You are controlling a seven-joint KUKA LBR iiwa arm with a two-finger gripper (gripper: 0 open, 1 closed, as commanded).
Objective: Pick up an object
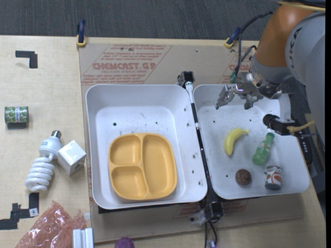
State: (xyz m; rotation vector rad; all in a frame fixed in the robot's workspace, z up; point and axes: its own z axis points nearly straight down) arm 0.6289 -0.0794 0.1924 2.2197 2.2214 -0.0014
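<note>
The right bin (217,133) holds a yellow banana (234,140), a green bottle (263,149), a small brown round object (243,176) and a red-and-white can (273,177). In the left bin (103,112) lies a yellow divided plate (142,166). My gripper (236,98) hangs over the far part of the right bin, above and beyond the banana. Its two fingers stand apart with nothing between them.
On the bench left of the bins lie a white spiral light bulb (42,163), a white cube (72,157), a small green can (16,115) and a pink mesh bag (51,226). The arm's orange band (282,32) rises at the top right.
</note>
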